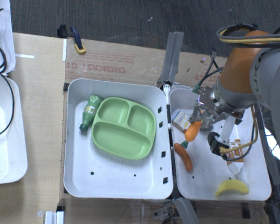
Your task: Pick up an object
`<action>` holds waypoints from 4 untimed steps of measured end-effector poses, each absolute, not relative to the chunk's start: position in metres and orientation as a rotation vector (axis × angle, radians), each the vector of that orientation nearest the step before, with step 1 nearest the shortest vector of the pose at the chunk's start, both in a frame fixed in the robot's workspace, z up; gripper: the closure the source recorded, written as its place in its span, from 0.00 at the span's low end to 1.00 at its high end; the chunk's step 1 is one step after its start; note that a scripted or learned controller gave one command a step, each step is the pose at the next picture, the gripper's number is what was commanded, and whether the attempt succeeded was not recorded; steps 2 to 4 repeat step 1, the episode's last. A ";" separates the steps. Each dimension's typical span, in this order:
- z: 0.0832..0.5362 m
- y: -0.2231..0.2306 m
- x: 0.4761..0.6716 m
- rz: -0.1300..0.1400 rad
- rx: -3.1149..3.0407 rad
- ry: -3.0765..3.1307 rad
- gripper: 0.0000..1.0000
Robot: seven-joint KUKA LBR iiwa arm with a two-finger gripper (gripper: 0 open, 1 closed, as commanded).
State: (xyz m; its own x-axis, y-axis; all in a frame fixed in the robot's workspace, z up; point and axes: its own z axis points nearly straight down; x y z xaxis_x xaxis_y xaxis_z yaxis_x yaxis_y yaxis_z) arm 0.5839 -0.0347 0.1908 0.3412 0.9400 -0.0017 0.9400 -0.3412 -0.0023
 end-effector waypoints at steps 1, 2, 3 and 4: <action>0.190 -0.041 0.573 0.007 -2.483 -1.922 1.00; 0.190 -0.041 0.573 0.007 -2.483 -1.922 1.00; 0.190 -0.041 0.573 0.007 -2.483 -1.922 1.00; 0.190 -0.041 0.573 0.007 -2.483 -1.922 1.00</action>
